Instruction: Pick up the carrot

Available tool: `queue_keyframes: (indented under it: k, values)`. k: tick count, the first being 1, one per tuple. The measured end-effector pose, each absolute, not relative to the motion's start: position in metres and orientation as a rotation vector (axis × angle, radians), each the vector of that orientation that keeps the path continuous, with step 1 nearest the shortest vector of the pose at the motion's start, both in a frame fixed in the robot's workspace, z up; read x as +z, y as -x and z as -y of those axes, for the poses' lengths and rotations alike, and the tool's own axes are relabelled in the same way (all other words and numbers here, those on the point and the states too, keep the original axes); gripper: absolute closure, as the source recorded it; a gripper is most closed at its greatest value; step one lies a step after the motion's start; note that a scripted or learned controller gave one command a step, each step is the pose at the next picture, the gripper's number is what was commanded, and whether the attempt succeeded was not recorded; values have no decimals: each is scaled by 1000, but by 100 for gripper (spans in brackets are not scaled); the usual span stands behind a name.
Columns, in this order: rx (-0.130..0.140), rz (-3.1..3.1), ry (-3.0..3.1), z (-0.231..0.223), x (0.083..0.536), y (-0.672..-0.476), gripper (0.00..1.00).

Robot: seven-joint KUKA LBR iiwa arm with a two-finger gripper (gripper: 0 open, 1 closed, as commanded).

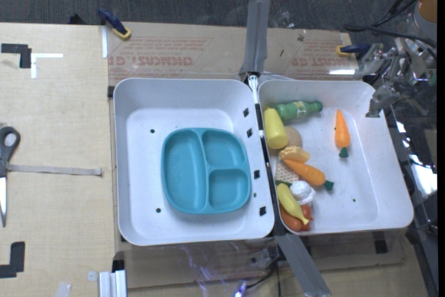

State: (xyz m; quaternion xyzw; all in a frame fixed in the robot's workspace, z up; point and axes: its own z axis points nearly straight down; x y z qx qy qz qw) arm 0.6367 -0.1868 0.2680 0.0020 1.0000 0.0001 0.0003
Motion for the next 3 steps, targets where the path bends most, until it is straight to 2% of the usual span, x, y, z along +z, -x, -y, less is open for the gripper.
queue_keyframes:
  k: [1, 2, 3]
  values:
    - [-2, -3138, 29, 187, 138, -628, 0]
    - [-2, -3127, -224, 190, 94, -651, 0]
    - [-4, -3119, -218, 190, 106, -653, 100]
